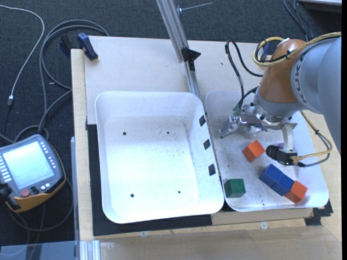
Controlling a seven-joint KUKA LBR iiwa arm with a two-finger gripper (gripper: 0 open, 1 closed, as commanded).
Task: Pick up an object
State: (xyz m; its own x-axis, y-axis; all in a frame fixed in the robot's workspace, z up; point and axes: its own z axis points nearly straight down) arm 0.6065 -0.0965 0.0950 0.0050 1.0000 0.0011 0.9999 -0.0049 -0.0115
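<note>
Gripper (234, 124) hovers at upper left of the right bin (217, 104); finger state cannot be told. Nearest candidate, orange block (252, 150), lies just lower right of it, long axis diagonal; nothing appears held.

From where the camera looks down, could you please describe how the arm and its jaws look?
The arm is thick, rounded and grey, with a glossy orange band above the wrist. Black and yellow cables loop around it. The gripper is small, bare metal with a green spot.
</note>
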